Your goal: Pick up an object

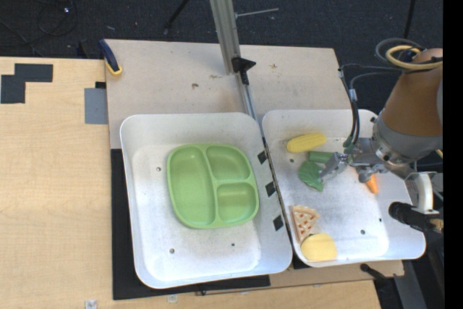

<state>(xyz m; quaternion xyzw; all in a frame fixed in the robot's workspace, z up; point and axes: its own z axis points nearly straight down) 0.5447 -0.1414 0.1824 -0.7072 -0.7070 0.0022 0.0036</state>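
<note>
Where the gripper meets the green toy, its grip cannot be told; one corn cob, one pizza slice, one yellow lump, one carrot.

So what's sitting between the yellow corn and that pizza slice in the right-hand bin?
The camera view shows a green toy lying between the corn and the pizza slice, with bare bin floor below it.

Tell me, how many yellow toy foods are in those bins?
2, both in the right bin: a corn cob near its back edge and a rounded yellow piece at its front. The arm may hide others.
</note>
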